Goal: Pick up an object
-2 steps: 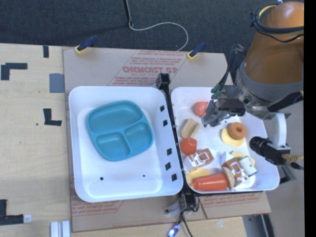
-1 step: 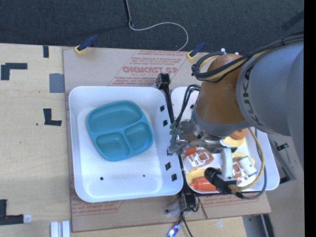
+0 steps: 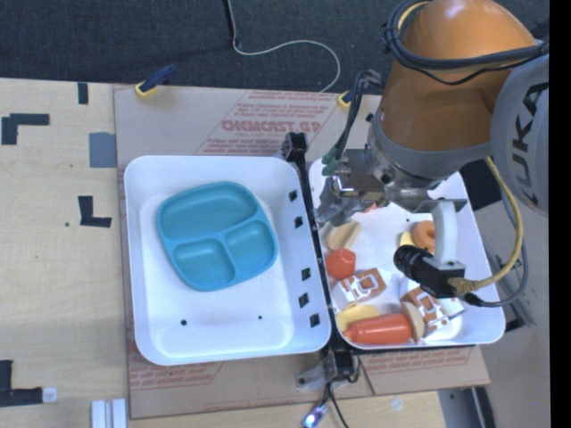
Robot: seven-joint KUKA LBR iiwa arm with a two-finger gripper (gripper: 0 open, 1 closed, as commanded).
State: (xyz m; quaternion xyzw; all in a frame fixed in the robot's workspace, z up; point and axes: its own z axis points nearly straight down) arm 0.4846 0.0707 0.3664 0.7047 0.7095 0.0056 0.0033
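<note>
The pincer (image 3: 343,205) hangs low over the right bin (image 3: 477,328), just above a pale toy food piece (image 3: 343,234); whether it is apart or together, I cannot tell

"CHEMCAST GP", mirrored, on cardboard (image 3: 259,127)

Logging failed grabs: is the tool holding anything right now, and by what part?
Cannot be told: the tool hangs low over the toy food in the right bin, its tip hidden in clutter.
</note>
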